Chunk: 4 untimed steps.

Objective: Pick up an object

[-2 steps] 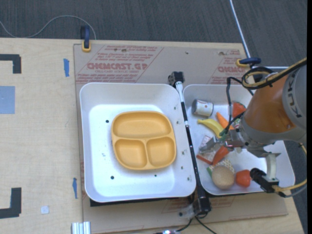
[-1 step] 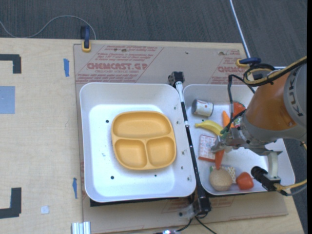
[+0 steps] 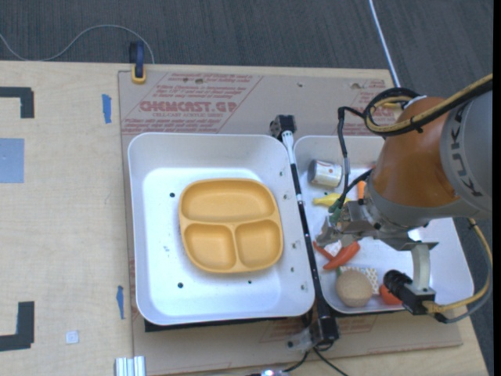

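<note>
My gripper (image 3: 337, 230) is low in the right bin (image 3: 458, 282), at its left side, under the orange band of the arm. Directly below it lies a red-orange chili-shaped piece (image 3: 342, 255). A yellow banana-like piece (image 3: 327, 200) and a small green piece (image 3: 338, 207) lie just above the gripper. At the bin's back left lies a small silver-and-white can (image 3: 325, 172). Near the front edge rest a tan round object (image 3: 354, 287) and an orange piece (image 3: 389, 294). The arm hides much of this bin.
The left bin (image 3: 149, 233) holds a yellow three-compartment plate (image 3: 231, 224). A black-and-white divider bar (image 3: 297, 202) runs between the bins. Black cables loop over the arm at the upper right, and a black fitting (image 3: 401, 283) juts out near the bin's front.
</note>
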Tool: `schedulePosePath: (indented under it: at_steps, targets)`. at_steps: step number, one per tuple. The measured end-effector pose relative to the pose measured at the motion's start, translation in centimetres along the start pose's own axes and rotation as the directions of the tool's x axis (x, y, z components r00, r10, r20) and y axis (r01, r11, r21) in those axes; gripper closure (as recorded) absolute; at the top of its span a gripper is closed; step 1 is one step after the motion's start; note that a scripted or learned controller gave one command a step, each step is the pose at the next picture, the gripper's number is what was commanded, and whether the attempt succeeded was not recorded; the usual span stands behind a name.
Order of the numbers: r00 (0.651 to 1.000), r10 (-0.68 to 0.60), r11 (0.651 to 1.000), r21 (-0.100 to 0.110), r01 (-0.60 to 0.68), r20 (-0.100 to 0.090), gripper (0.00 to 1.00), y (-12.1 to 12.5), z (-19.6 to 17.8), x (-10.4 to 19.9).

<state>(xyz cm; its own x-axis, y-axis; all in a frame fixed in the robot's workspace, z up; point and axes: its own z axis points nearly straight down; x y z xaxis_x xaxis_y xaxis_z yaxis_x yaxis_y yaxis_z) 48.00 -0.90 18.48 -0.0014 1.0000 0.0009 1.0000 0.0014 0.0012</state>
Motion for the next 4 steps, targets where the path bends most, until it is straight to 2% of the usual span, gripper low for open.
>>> schedulePosePath:
  at_steps: [1, 4]
  targets:
    - [1.0, 0.001, 1.0, 0.0, -0.001, 0.001, 0.0, -0.01, 0.01, -0.07]
    - [1.0, 0.001, 1.0, 0.0, -0.001, 0.001, 0.0, -0.02, 0.01, -0.07]
